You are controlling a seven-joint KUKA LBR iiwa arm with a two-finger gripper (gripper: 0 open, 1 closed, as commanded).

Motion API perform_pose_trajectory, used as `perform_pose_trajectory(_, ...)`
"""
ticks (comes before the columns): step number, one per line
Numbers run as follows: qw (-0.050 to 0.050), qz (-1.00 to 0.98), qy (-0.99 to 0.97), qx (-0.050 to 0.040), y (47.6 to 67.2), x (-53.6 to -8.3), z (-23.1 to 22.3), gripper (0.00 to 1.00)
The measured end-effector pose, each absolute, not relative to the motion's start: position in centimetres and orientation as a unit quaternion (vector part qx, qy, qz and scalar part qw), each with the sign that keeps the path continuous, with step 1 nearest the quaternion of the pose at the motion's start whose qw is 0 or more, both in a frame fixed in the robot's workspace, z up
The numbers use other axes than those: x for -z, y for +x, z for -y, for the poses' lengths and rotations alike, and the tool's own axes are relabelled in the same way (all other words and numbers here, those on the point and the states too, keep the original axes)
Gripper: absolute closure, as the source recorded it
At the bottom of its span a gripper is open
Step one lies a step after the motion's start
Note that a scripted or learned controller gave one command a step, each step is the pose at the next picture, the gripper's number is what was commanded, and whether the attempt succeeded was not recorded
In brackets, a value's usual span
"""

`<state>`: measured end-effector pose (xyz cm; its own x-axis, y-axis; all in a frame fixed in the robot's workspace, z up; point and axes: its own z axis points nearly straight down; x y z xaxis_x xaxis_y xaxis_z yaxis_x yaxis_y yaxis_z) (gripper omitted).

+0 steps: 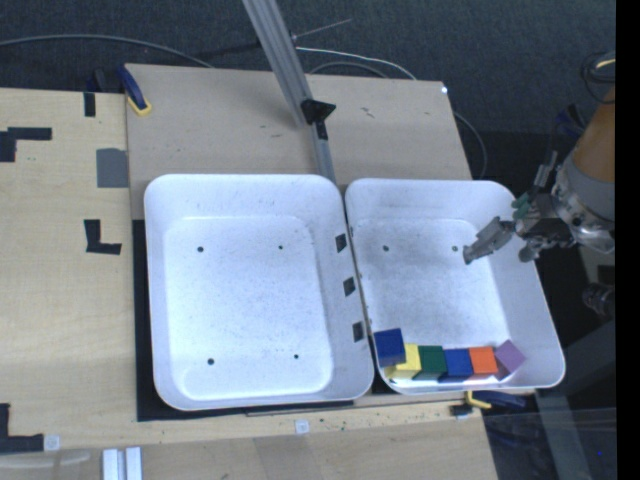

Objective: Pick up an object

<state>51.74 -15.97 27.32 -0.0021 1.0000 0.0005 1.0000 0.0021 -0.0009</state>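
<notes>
Several small blocks lie in a row along the front wall of the right bin point(420, 203): a blue block point(388, 345), a yellow one point(405, 367), a green one point(431, 360), a second blue one point(458, 363), an orange one point(483, 360) and a purple one point(509, 355). My gripper point(505, 245) hovers over the bin's right rim, well behind the blocks. Its two fingers are spread apart and hold nothing. One finger point(482, 242) points left over the bin floor.
The left bin point(240, 193) stands beside the right one, joined by dark clips point(349, 285). A slanted metal pole point(280, 43) rises behind the bins. A blue and yellow clamp point(492, 400) sits at the front edge, another point(134, 90) at the back left.
</notes>
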Motion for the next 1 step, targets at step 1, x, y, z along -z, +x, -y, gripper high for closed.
perform_pose_trajectory(1,0.001,0.708,-0.706,0.0001,51.77,-28.29,15.88,1.0)
